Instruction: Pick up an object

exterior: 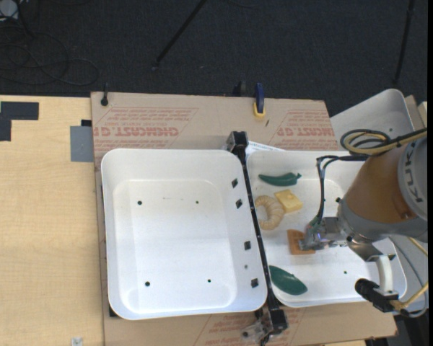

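Note:
My gripper (312, 239) is low in the right bin (325, 295), over a small brown block (298, 243) that lies on the bin floor under its tip. A tan ring-shaped piece (270, 212) lies to the left of it near the divider. A yellow wedge (289, 201) sits just behind the ring. A dark green pepper-like piece (279, 179) lies at the back of the bin. Another green leaf-shaped piece (287, 282) rests near the front edge.
The left bin (175, 233) sits beside the right one, split off by a black clipped divider (250, 222). Both bins rest on a cardboard sheet (173, 125). The arm's orange band (379, 186) and cables loom over the right bin's right side.

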`<state>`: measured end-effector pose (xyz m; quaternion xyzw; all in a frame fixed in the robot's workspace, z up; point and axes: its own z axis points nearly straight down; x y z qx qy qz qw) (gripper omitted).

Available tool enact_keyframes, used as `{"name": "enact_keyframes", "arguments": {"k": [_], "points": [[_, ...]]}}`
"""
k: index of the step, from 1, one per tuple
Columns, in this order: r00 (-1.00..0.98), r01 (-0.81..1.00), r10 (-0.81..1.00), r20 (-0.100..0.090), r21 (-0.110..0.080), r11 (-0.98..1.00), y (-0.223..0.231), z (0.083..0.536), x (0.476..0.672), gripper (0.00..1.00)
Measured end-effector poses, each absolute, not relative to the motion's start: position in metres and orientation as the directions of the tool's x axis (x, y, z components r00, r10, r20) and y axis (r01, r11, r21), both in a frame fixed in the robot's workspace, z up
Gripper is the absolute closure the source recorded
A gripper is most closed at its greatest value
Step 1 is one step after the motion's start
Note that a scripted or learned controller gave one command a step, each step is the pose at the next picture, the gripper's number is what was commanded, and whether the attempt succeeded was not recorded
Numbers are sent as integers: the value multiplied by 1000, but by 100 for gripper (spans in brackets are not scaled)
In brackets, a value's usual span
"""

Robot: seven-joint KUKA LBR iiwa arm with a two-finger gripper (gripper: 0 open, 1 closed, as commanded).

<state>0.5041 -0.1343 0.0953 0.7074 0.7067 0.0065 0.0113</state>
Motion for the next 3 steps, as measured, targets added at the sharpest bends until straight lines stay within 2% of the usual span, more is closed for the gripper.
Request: {"name": "enact_keyframes", "arguments": {"k": [1,2,3], "points": [[-2,1000,1000,-1,5,2,-118,106,548,100],[-9,1000,1000,2,8,9,-46,193,587,100],[-3,1000,1000,2,-6,3,-10,187,557,100]]}}
